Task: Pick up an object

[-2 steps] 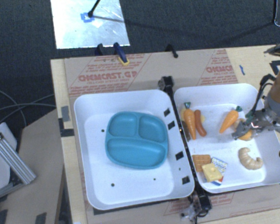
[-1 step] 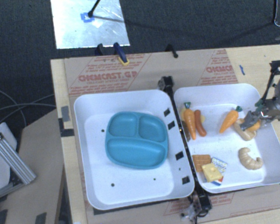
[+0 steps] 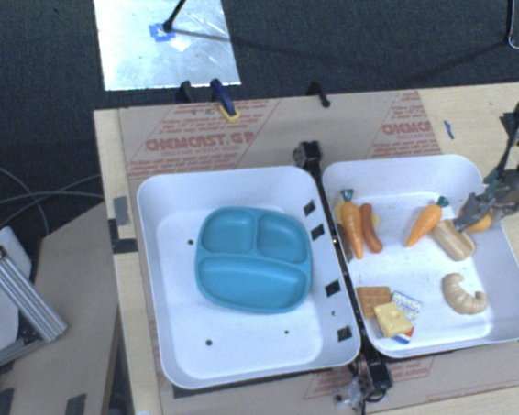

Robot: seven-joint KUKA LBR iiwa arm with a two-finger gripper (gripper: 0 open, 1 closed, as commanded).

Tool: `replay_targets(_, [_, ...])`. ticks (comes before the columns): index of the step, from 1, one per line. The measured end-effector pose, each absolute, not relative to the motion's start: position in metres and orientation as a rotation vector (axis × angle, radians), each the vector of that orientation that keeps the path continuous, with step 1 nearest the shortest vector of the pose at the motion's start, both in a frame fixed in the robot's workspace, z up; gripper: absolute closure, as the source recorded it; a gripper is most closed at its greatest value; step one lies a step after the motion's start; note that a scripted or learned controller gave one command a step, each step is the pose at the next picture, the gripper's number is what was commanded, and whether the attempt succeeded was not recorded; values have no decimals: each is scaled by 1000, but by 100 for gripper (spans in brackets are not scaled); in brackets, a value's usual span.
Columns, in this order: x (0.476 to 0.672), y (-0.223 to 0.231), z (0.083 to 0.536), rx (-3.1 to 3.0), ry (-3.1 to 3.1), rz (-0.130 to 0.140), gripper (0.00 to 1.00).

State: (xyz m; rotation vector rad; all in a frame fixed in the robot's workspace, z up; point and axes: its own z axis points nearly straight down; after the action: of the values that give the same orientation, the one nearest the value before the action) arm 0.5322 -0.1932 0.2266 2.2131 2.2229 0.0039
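The right bin [image 3: 394,174] holds toy food. An orange carrot [image 3: 349,227] and a reddish sausage [image 3: 369,225] lie side by side at its left. A second carrot [image 3: 423,222] lies near the middle, with a beige bread roll [image 3: 452,241] just right of it. A croissant [image 3: 463,293] lies toward the front right. A cracker [image 3: 373,298] and a yellow cheese wedge [image 3: 393,320] sit at the front left. My gripper [image 3: 478,213] hangs over the bin's right side, just above the roll, with a small yellow-orange piece [image 3: 481,222] at its tip.
The left bin [image 3: 162,203] carries a blue divided plate [image 3: 253,258]. A black hinge strip [image 3: 329,241] runs between the bins. A shiny sheet [image 3: 166,35] lies on the floor beyond the bench. Metal framing [image 3: 9,283] stands at the far left.
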Motion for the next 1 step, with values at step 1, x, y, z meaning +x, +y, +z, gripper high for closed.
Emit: replay_targets(1, [528, -146, 218, 2212, 2231, 3, 100])
